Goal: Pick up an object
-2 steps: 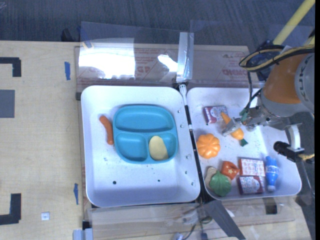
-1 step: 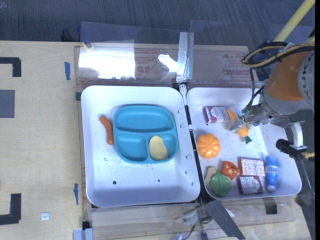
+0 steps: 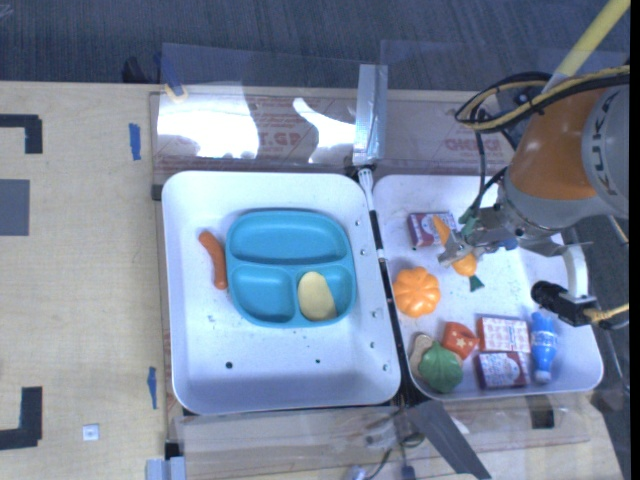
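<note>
we see a pale wooden bench (image 3: 70, 298) carrying two shallow white bins side by side, their inner rims touching. the left bin (image 3: 190, 368) sits near the bench's middle, and the right bin (image 3: 580, 368) lies just beside it. black angular markings (image 3: 25, 133) and short strips of blue tape (image 3: 134, 140) lie flat on the wood to the left of the bins.

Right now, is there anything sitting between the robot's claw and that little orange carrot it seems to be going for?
Nothing visible does. The end effector is right at the small carrot in the right bin. The nearest neighbours lie off to the sides: a small carton and an orange pumpkin.
</note>
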`<state>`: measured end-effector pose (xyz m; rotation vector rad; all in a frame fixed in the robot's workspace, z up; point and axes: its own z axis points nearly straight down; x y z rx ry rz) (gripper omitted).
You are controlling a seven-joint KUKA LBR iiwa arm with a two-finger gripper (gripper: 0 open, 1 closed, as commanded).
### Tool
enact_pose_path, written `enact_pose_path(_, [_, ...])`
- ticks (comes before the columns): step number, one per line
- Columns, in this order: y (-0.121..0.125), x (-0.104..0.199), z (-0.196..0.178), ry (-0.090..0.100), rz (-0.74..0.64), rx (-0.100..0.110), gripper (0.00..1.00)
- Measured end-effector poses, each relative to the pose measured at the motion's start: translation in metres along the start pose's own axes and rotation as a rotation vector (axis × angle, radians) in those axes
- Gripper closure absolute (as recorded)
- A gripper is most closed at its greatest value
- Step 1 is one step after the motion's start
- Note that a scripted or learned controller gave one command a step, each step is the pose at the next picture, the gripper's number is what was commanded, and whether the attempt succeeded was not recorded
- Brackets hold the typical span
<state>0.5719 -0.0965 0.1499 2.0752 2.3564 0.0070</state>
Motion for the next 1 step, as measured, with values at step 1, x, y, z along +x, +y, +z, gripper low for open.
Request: enact_pose_path(1, [0.0914, 0.0165, -0.0365, -0.003, -0.159, -0.001, 1.0])
